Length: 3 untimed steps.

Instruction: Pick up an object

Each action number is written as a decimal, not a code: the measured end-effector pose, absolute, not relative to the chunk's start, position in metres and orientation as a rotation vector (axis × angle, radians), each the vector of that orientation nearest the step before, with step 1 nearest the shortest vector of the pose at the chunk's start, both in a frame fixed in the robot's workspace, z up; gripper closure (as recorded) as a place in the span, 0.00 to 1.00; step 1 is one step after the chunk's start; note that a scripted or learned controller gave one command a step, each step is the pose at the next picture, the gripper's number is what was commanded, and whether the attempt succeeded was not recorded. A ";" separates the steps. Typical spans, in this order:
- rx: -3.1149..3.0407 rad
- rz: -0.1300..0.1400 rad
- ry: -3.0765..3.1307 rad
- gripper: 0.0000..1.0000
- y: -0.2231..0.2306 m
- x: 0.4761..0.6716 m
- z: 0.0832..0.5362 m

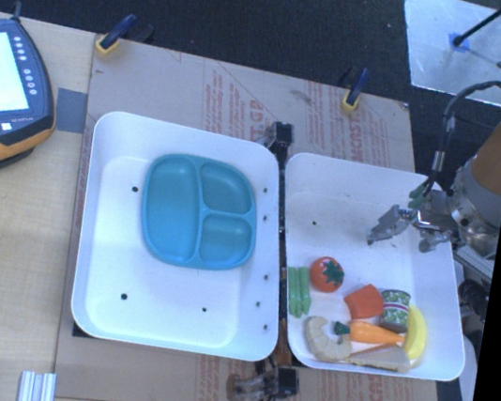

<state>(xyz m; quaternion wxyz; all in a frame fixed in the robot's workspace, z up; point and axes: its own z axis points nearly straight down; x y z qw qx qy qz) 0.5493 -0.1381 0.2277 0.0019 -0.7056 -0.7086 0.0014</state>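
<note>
- Overhead, you look down on a pale wooden desk carrying two shallow white bins side by side on a cardboard sheet.
- Your left bin holds a blue divided plate, lying flat toward the bin's far side.
- Your right bin holds a cluster of toy food along its near edge: a red tomato, a green pod close to the bin's left wall, an orange-red block, a carrot, a yellow banana near the right wall, a small striped can, and a beige slice in the near corner.
- The arm enters from the right edge, its gripper hanging above the bare far half of the right bin, well apart from the food.
- Whether the jaws are parted or closed cannot be told; nothing is seen between them.
- A tablet in an orange case rests at the desk's left edge.
</note>
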 end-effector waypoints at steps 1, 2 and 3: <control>-2.212 0.007 -2.226 0.00 -0.097 0.558 0.091; -2.210 0.011 -2.230 1.00 -0.099 0.558 0.101; -2.210 0.011 -2.229 0.00 -0.099 0.558 0.101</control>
